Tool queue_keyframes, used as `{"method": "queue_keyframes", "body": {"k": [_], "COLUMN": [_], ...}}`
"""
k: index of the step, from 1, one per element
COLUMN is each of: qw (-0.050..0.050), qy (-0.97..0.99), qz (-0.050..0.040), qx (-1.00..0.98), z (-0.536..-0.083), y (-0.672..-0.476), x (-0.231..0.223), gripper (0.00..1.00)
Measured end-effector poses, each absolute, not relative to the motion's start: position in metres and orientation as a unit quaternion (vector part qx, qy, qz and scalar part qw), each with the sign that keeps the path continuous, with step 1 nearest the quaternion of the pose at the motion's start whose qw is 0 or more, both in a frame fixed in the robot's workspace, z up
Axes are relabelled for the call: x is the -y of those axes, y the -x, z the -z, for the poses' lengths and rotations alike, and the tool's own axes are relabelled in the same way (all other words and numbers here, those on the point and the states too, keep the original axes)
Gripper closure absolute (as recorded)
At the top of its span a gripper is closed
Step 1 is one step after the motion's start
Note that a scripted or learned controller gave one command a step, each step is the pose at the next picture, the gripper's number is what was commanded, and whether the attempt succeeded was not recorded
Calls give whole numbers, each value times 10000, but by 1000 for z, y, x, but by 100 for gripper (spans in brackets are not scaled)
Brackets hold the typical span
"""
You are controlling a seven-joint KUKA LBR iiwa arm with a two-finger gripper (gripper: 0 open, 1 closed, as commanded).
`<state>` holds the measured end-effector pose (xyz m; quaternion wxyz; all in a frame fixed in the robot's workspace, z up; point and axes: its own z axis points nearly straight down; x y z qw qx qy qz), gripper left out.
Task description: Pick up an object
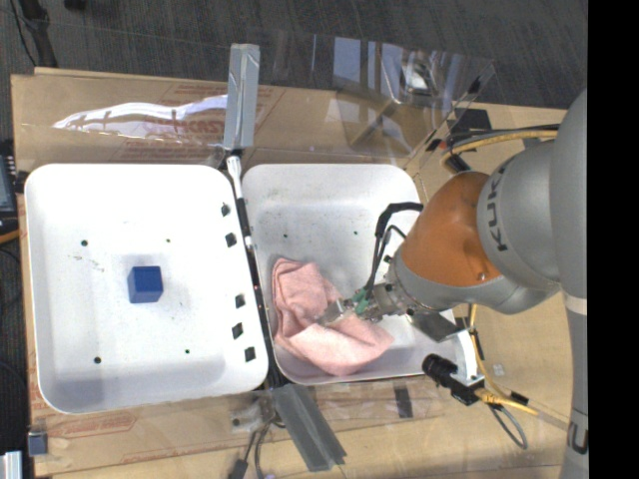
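Observation:
A crumpled pink cloth point(312, 317) lies in the near left part of the right bin point(329, 198). My gripper point(344, 309) is low over the cloth's right side, its tips down among the folds. A small blue cube point(146, 283) sits alone in the left bin point(120, 198). The grey arm with its orange band point(454, 242) hangs over the right bin's right side and hides that part of it.
A grey divider strip with black clips point(240, 267) runs between the two bins. Black and yellow cables point(479, 392) trail off the arm by the right bin's near right corner. Clear plastic sheeting point(399, 78) lies behind the bins.

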<state>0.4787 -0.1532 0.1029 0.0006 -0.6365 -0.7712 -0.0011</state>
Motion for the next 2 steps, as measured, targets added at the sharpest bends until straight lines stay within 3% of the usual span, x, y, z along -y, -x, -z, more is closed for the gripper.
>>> {"method": "queue_keyframes", "body": {"k": [1,2], "qw": [11,8], "qy": [6341,6841], "qz": [7,-4], "qx": [7732,7294], "z": [-112,-203], "y": [-479,-536], "x": [153,128], "gripper": [100,100]}}
